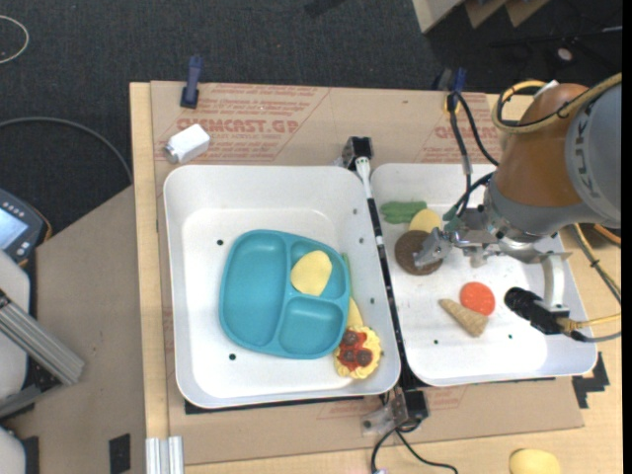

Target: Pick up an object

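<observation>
My gripper (433, 249) hangs low over the left part of the right bin (513, 363), right at a brown round disc (409, 255) and overlapping its right edge. Nothing shows plainly held in it. Just behind the disc lie a small yellow piece (424, 220) and a green piece (401, 210). An orange-red ball (478, 297) and a tan cone-shaped wedge (463, 316) lie toward the bin's front, right of the gripper.
The left bin (197, 215) holds a blue divided tray (267, 299) with a yellow piece (312, 273) in one compartment. A yellow slice with red toppings (357, 354) lies at the tray's front right corner. The wall between the bins runs just left of the disc.
</observation>
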You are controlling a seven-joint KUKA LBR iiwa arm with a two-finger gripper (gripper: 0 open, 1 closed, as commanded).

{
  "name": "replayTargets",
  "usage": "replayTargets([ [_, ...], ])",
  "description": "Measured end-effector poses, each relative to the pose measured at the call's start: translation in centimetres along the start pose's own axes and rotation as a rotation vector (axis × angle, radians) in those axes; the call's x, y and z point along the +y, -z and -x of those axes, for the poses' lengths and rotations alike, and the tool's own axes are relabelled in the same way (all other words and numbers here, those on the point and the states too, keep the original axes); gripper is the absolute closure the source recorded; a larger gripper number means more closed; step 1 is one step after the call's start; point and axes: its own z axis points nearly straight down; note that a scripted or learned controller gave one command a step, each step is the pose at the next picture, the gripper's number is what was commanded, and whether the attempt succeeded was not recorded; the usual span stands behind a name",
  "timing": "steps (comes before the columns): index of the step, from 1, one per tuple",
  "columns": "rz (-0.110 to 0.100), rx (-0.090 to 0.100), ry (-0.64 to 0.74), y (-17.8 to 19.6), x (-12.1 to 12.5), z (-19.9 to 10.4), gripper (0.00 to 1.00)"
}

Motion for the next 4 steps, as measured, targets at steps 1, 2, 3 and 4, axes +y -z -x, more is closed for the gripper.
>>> replayTargets([
  [1, 0.003, -0.004, -0.01, -2.0, -7.9, 2.0, 0.0],
  [2, 0.016, -0.007, -0.006, -0.8, -7.4, 1.8, 1.0],
  [3, 0.031, -0.006, 0.007, 11.9, -1.9, -5.0, 1.0],
  [4, 0.016, -0.005, -0.003, 16.6, -8.1, -6.0, 1.0],
])
